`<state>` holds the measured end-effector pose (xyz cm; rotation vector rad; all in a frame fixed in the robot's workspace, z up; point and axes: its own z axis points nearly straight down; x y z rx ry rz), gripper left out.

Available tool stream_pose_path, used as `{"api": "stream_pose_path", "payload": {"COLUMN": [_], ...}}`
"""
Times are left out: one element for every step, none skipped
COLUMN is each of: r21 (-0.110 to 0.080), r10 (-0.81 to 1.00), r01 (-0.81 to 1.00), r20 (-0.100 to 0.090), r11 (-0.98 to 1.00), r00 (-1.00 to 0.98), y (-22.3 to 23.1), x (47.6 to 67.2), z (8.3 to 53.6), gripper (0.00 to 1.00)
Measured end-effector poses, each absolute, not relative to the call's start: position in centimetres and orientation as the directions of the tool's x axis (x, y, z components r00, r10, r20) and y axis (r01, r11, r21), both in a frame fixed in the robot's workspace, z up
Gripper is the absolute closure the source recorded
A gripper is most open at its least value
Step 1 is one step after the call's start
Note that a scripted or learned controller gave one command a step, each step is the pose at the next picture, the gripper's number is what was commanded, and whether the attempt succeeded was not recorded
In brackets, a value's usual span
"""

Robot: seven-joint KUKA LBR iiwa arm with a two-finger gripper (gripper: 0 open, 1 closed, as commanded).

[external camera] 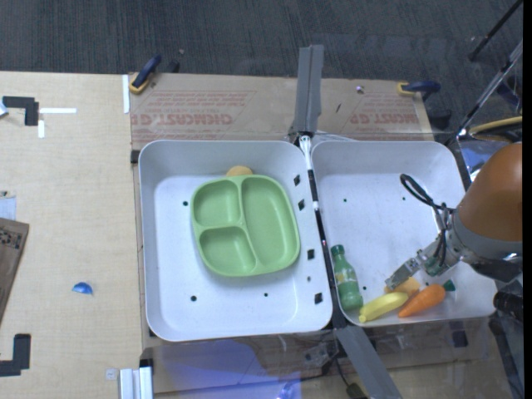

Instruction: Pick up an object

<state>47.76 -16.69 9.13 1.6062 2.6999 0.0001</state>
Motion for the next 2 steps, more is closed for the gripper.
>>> {"api": "stream_pose_path", "payload": {"r21": [0.008,-0.001], "r10": [0.881,0.976], "r01": [0.881,0.976], "r20": [-0.008,0.001], "r11": [0.474,0.22], "r00": [-0.474,-0.22], "y": [-16.8,-10.7], "x": [48.1,47.7], "z": [10.5,9.1], "gripper": [1.0,1.0]}}
